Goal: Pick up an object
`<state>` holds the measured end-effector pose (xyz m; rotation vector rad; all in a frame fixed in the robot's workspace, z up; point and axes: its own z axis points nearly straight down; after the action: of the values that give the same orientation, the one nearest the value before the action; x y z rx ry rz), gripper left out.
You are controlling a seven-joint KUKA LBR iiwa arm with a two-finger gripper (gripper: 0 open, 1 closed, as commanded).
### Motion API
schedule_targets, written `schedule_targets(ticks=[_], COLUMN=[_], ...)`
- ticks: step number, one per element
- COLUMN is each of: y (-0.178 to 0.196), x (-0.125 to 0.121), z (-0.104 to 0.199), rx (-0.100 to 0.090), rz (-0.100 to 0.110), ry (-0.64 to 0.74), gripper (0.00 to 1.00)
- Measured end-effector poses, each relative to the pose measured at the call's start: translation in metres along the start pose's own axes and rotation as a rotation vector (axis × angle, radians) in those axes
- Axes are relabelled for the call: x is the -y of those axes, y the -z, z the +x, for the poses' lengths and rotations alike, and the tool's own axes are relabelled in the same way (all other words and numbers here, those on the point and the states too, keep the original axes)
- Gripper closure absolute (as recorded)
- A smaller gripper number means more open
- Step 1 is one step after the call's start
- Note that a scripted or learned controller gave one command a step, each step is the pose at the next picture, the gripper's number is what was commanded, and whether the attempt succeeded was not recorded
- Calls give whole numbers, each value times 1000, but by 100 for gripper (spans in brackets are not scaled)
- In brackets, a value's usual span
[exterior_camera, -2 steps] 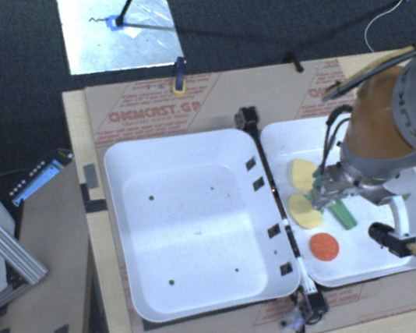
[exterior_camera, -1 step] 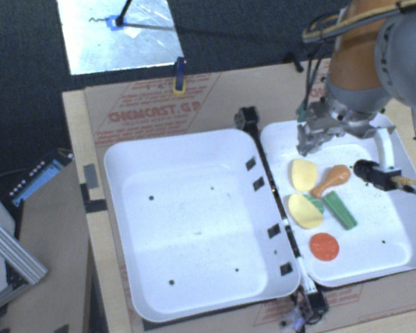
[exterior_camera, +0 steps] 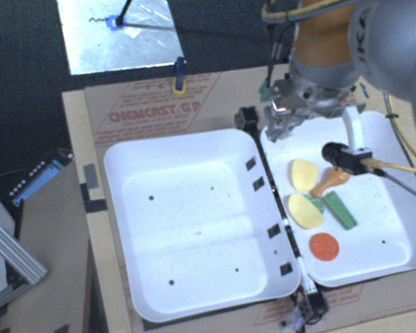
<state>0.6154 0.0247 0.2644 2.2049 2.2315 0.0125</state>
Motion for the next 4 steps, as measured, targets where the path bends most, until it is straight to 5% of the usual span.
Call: schedule_targets(ticks=[1, 2, 3, 4], y=[104, 54, 202, 277], x=[-58, -35, -13, 60], z=[126, 200, 195, 203], rx=[-4, 0, -4, -3], rz=[-9, 11, -9, 1], ry=[5, 0, -5, -3], gripper=[100, 100, 100, 100])
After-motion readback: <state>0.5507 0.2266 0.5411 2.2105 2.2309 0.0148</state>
